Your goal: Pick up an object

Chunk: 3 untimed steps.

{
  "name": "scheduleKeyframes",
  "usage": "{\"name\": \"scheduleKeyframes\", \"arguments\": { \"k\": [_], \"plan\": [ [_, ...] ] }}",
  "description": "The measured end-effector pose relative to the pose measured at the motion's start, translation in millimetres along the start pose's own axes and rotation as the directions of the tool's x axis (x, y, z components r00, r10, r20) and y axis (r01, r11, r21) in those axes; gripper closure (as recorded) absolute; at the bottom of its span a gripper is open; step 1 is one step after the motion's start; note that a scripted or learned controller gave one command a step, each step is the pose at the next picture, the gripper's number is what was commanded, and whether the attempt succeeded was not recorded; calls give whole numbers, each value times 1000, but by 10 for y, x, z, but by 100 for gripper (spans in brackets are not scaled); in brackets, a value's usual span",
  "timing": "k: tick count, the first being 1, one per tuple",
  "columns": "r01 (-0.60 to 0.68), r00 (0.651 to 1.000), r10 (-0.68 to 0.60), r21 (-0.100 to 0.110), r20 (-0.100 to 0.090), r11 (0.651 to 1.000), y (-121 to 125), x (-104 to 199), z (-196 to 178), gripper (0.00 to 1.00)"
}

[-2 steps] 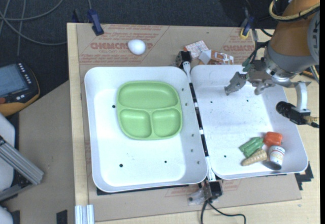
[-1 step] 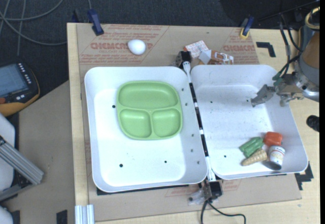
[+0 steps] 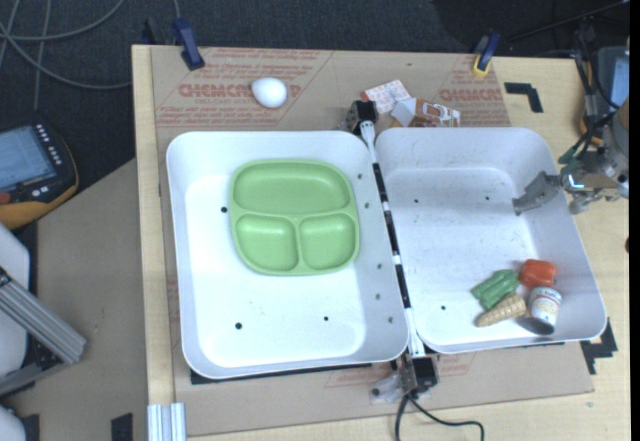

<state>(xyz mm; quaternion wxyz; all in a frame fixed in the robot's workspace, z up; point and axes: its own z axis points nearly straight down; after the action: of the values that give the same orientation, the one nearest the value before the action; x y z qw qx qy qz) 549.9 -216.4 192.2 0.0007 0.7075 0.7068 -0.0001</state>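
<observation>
Hovering at the frame's right edge, my pincer (image 3: 535,195), state unclear, sits above the toys (image 3: 518,295) at lower right.

green divided plate (image 3: 295,215) sitting in the left bin (image 3: 200,329), white egg-looking thing (image 3: 268,91) up on the cardboard-topped table (image 3: 230,74), crumpled wrappers (image 3: 410,107) behind the bins, blue clamps (image 3: 187,42) at the back edge

Pale green on the three-compartment plate (image 3: 295,216); plain white for both bins (image 3: 200,329), the right one (image 3: 470,229) speckled with dark dots. Green toy vegetable (image 3: 495,286), tan corn cob (image 3: 501,310), orange-capped small jar (image 3: 541,291). White egg (image 3: 269,91) on red-lettered brown cardboard (image 3: 230,79). Blue clamps (image 3: 187,42).
</observation>
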Motion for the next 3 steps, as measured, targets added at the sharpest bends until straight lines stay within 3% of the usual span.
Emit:
{"name": "scheduleKeyframes", "arguments": {
  "k": [1,2,3],
  "plan": [
    [5,1000,-5,1,-7,1000,-190,4,1076,0],
    [3,1000,-3,-3,1,1000,765,-69,255,0],
    [1,1000,-1,-3,1,1000,536,-77,-263,0]
  ]
}}
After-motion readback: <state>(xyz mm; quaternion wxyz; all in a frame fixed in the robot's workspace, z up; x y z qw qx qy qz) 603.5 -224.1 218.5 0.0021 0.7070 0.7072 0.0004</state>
